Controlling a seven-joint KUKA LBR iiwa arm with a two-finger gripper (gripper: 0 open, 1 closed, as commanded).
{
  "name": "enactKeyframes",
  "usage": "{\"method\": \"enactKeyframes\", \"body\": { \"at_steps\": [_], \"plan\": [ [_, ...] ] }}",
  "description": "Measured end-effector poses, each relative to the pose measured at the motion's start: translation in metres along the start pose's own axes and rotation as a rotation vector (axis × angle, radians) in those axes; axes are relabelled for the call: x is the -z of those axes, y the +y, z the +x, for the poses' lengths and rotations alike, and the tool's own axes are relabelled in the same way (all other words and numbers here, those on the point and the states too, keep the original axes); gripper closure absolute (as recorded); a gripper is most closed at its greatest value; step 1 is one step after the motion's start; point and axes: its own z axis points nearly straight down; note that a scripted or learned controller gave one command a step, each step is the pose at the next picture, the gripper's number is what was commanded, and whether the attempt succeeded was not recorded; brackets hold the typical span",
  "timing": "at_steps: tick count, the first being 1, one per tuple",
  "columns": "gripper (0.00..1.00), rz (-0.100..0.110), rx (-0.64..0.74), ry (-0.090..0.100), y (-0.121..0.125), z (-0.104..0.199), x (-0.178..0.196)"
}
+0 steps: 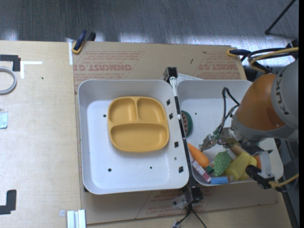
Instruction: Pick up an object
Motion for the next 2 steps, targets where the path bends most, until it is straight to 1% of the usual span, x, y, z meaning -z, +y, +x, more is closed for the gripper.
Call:
{"method": "enactKeyframes", "body": {
  "at_steps": [1, 2],
  "plan": [
    [0.00, 0.010, 0.164, 0.008, -0.014, 0.059, 0.098],
    [0.00, 0.008, 0.012, 0.005, -0.020, -0.018, 0.003]
  ]
}}
